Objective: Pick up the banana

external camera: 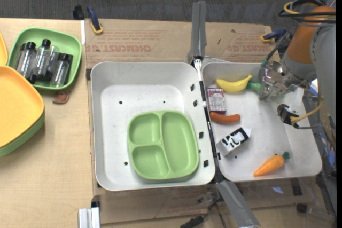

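At the bottom of the frame, nearest to us, a toy carrot (271,164) lies in the lower right corner of the right bin (299,168). A little higher, a small black and white carton (235,140) lies tilted near that bin's left wall. In the left bin (107,115), a green tray with three parts (162,144) sits in the lower middle. Going up in the right bin, a red sausage (225,118) lies flat, and a small pink box (216,99) rests just above it, close to the left wall. Higher still is the banana (233,84), yellow and curved, lying on the bin floor in the upper left part of the right bin. A small green thing sits just beside its right tip, too hidden to name. The hand (271,85) is just to the right of the banana, near the bin's upper right side, and it is not on the banana. I cannot tell if the hand is open or closed. The grey arm with its orange band (304,40) reaches in from the upper right of the frame. On the surface (53,179) at the left, yellow plates (18,115) are stacked, and above them a green dish (45,59) holds small bottles with black caps.
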`<action>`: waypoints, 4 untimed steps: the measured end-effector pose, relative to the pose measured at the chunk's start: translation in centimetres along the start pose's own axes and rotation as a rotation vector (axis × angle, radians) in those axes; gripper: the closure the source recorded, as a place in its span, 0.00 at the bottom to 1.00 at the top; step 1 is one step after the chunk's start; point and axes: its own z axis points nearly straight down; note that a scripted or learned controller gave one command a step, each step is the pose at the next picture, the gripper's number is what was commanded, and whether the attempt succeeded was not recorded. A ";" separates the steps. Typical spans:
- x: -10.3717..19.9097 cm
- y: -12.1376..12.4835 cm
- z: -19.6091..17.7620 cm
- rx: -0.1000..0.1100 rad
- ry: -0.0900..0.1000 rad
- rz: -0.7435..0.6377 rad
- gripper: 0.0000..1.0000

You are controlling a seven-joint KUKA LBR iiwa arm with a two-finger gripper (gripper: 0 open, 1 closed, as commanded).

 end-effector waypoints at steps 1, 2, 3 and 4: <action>-4.1 -8.8 0.1 0.003 0.001 0.242 1.00; -1.6 -0.9 0.1 0.001 -0.001 0.336 1.00; -5.6 -4.0 0.1 0.002 0.000 0.522 1.00; -7.8 -8.3 0.1 0.008 0.002 0.700 1.00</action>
